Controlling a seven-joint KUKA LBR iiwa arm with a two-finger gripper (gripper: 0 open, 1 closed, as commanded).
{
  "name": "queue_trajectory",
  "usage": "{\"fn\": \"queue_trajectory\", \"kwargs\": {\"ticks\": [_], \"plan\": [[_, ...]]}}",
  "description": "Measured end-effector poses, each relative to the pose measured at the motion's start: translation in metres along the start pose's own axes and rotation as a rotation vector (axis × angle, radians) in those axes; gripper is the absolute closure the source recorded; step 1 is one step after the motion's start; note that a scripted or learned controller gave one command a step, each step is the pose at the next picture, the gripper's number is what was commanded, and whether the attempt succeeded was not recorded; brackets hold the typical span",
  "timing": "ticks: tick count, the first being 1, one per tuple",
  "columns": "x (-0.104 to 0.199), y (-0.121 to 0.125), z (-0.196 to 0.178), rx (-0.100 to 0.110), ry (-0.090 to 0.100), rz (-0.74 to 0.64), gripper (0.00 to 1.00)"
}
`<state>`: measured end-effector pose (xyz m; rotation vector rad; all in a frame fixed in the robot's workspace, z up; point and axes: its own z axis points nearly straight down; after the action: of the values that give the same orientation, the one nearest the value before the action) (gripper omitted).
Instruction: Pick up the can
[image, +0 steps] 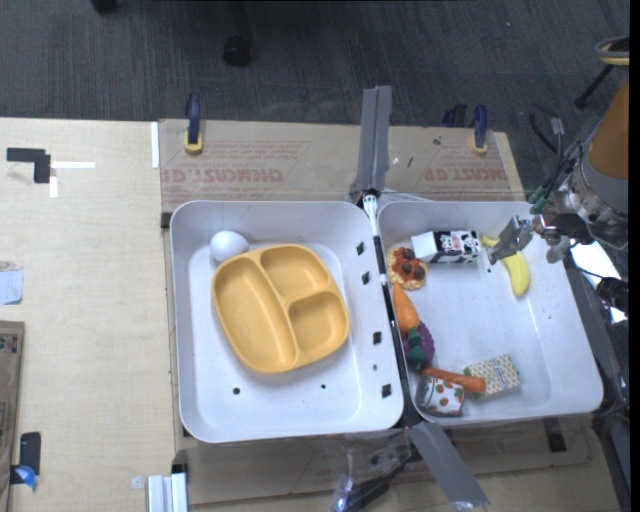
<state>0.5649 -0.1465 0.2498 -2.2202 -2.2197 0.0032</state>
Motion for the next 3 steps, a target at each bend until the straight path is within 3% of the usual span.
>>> {"fn": "queue_trajectory", "kwargs": {"ticks": [1,2,3], "plan": [[0.039,0.036,0.067,0.000,0.000,0.126,0.00],[0.039,0.015,0.150,0.002,0.000,0.390,0.00],[-0.025,-0.088,0.112,0.001,0.000,0.509,0.00]]}}
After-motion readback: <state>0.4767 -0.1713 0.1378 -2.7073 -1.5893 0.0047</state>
